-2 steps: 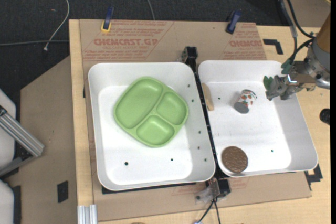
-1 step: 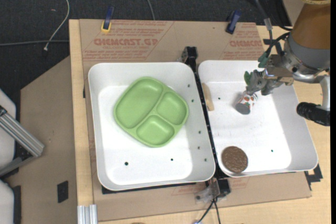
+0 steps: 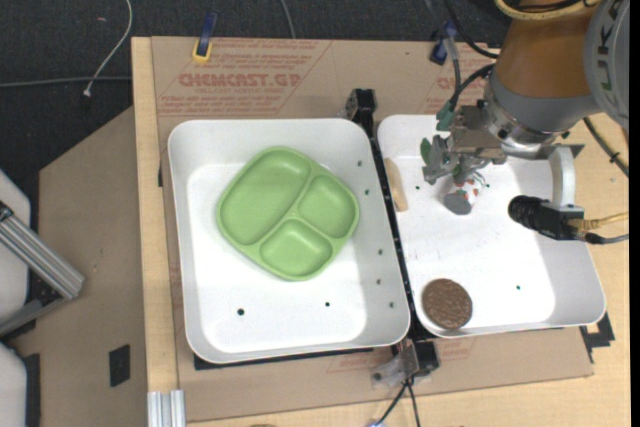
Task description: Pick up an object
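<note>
Two white bins (image 3: 200, 215) sit side by side; the gripper (image 3: 455, 177) hangs low over the right one above a small grey object (image 3: 460, 201), grasp state indeterminable, so an off-centre descent could nudge it aside and leave the pick unachieved.

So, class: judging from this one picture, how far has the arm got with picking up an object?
Done: the gripper is down in the right bin, over a small grey object. In hand: nothing visibly lifted; the grip is unclear. Left: grasp and raise something. The brown disc and green divided plate lie untouched.
</note>
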`<action>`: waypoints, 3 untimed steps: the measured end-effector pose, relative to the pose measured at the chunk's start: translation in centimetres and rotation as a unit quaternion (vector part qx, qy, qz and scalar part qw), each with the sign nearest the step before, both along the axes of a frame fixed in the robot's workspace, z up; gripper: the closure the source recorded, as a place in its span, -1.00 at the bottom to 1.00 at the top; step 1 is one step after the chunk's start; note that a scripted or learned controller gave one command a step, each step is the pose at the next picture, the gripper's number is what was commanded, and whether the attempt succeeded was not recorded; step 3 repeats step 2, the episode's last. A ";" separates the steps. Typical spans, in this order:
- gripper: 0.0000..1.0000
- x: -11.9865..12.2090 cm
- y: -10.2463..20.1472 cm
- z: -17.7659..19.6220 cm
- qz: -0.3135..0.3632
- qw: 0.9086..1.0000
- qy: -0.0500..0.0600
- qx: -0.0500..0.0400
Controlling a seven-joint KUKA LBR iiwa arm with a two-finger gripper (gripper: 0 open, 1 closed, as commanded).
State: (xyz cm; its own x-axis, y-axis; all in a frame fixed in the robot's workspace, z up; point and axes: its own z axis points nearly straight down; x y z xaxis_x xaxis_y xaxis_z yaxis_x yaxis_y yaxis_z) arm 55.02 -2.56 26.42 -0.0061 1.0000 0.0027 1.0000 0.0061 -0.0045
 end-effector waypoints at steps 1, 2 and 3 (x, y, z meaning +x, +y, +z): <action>1.00 1.4 5.4 -2.0 0.000 1.000 0.000 0.000; 1.00 3.2 10.2 -2.1 0.000 1.000 -0.003 -0.001; 1.00 3.2 10.2 -2.1 0.000 1.000 -0.003 -0.001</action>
